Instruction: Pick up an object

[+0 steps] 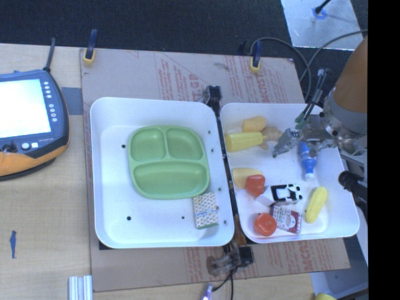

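Approach step: your pincer [284, 144], its state impossible to tell, hangs over the right bin [350, 230] near the bottle [307, 161]; next, descend and close.

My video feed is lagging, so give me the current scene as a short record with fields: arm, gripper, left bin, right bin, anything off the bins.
arm: grey KUKA arm reaching in over the right bin
gripper: two-finger gripper over the right bin's upper half, beside a blue-and-white bottle
left white bin: green divided plastic plate, small patterned carton
right white bin: yellow blocks, red tomato toy, yellow corn cob toy
off bins: teach pendant with white screen
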Robot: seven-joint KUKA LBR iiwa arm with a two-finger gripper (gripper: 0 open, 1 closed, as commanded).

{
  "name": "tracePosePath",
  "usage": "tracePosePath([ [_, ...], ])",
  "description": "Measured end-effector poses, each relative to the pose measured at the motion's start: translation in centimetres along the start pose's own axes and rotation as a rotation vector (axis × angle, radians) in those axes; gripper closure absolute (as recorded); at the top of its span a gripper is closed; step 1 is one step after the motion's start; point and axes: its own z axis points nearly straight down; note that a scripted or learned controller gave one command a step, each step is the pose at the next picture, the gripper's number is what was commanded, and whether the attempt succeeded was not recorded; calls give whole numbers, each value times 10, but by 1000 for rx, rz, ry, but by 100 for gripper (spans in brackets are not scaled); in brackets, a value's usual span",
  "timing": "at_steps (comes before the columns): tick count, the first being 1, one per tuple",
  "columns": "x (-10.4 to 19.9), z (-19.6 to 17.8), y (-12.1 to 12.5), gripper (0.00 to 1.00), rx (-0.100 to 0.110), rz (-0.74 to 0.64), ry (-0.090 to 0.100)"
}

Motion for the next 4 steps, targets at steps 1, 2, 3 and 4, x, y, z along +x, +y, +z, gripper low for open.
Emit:
tracePosePath([
  [1, 32, 50, -5, 0, 1, -2, -1],
  [2, 15, 133, -11, 0, 2, -1, 0],
  [3, 15, 150, -12, 0, 2, -2, 0],
  [4, 14, 140, -12, 100, 4, -5, -1],
])
